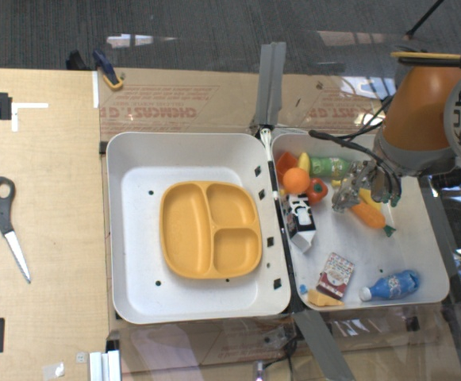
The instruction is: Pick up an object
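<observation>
My gripper point(366, 190) hangs low over the far right part of the right bin point(420, 236). Directly under it lie an orange carrot-like piece point(371, 215) and a small yellow item point(366, 194), partly hidden by the gripper body. To its left sit an orange ball point(296, 180), a green bottle point(330, 166), a red pepper-like toy point(318, 189) and a black-and-white box point(300, 217). Nearer the front lie a red-and-white packet point(337, 275) and a blue bottle point(390, 286).
The left bin point(127, 236) holds a yellow divided plate point(211, 229). A grey divider bar point(270, 86) rises between the bins at the back. Scissors point(4, 221) lie on the wooden bench to the left. The bare floor of the right bin lies between carrot and packet.
</observation>
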`<state>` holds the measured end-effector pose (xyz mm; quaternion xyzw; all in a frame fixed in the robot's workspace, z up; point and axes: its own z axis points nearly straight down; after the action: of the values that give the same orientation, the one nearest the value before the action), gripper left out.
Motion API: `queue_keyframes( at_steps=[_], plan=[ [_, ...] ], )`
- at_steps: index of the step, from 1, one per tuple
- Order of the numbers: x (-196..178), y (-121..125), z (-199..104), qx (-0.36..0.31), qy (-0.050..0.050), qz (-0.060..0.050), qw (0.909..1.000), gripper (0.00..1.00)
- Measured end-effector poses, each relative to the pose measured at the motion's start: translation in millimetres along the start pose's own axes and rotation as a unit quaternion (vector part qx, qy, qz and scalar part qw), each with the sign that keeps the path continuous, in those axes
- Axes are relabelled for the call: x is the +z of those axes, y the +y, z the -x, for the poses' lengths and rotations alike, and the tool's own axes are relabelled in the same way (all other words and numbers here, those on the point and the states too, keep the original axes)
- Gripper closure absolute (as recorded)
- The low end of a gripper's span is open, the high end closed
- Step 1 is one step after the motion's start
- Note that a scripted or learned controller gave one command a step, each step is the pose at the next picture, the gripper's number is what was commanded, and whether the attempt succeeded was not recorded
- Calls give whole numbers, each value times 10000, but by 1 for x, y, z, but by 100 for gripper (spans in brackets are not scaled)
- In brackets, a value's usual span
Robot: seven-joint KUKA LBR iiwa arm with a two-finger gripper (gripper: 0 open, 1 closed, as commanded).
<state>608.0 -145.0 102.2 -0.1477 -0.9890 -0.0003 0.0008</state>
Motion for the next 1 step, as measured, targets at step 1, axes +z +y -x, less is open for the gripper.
queue_keyframes(
  at_steps=[1],
  plan=[
    [0,0,0,0,2,0,10000,0]
  ],
)
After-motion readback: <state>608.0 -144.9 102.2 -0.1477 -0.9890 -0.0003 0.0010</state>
